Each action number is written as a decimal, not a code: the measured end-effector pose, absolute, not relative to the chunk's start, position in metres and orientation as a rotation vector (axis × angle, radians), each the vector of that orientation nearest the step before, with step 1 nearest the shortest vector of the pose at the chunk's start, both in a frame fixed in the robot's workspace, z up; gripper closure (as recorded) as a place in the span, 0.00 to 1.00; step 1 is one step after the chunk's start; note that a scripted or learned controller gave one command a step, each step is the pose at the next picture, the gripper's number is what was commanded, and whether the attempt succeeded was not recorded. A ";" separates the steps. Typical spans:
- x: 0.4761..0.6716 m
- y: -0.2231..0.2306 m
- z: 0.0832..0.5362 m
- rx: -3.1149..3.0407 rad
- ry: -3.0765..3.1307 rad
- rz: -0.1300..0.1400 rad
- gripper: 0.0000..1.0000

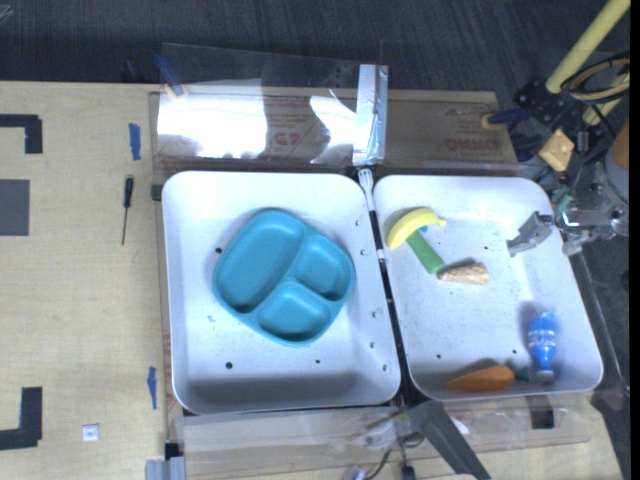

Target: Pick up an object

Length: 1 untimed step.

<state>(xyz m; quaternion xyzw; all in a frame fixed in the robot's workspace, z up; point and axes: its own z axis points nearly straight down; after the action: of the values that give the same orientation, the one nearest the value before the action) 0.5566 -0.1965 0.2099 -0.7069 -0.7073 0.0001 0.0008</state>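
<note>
The right bin holds several items. A yellow banana lies at its upper left, touching a green stick-shaped piece. A tan bread-like lump rests just right of them. A small blue bottle lies near the right wall, and an orange carrot sits along the front wall. My gripper is at the bin's upper right edge, apart from all of these. It is partly hidden by the wrist and nothing shows in it.
The left bin carries a blue divided plate in its middle. A clear plastic sheet stands behind the bins. Cables and a yellow tube crowd the upper right corner.
</note>
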 end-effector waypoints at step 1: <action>0.573 -0.130 0.150 -2.227 -2.208 0.003 0.00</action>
<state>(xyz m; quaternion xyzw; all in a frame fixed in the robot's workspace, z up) 0.5728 -0.1298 0.1503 -0.7101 -0.7041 0.0010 0.0031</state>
